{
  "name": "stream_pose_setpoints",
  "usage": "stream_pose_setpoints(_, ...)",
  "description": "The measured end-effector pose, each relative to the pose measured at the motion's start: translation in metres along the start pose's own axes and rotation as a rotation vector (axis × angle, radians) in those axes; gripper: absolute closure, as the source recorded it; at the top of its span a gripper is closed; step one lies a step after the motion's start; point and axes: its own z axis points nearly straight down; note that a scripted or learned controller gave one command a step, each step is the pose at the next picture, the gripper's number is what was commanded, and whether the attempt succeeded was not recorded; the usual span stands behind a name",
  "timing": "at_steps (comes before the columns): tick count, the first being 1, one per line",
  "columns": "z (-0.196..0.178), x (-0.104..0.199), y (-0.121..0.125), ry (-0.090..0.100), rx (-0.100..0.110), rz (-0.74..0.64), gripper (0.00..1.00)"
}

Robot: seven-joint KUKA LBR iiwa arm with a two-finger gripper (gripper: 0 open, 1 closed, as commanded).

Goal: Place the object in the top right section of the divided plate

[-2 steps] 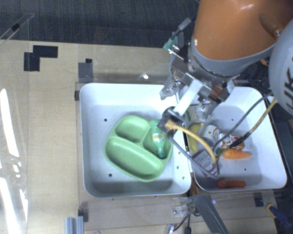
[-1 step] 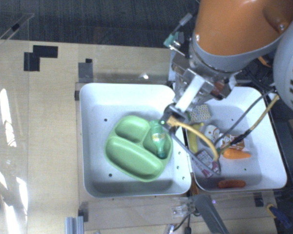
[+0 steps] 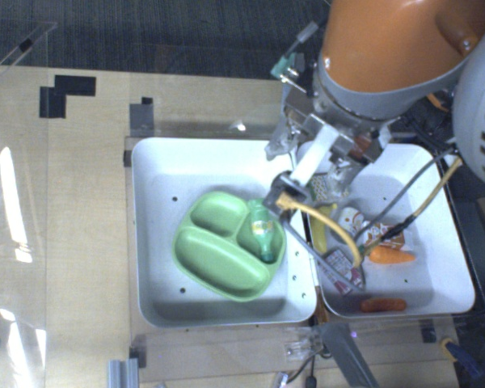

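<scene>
Seemingly the task is close to done, and we read it from the left. Well left of the divided plate the worktop is bare wood with one black L-shaped mark on it. The plate, one of its kind and pale green, lies in the left bin, one of two white bins. We count three sections in the plate: a long one along its near side and two smaller ones behind it. In the plate's top right section sits the single translucent green object, resting inside the rim rather than on the divider, as far as we can judge. Directly above that corner of the plate the one arm reaches down, and its wrist hardware hides the jaws, so we cannot tell whether they are open, closed or gripping the object. If they do grip it, what is left is letting go and lifting clear; if not, we judge the placement complete. To the right of the plate the right bin holds a loose heap, of which we can make out one yellow piece, one flat packet, one orange piece and one reddish piece.
</scene>
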Motion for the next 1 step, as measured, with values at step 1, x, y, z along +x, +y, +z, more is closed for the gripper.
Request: stream_pose_setpoints(1, 0.0, 0.0, 0.0, 0.0, 0.0, 0.0, 0.0)
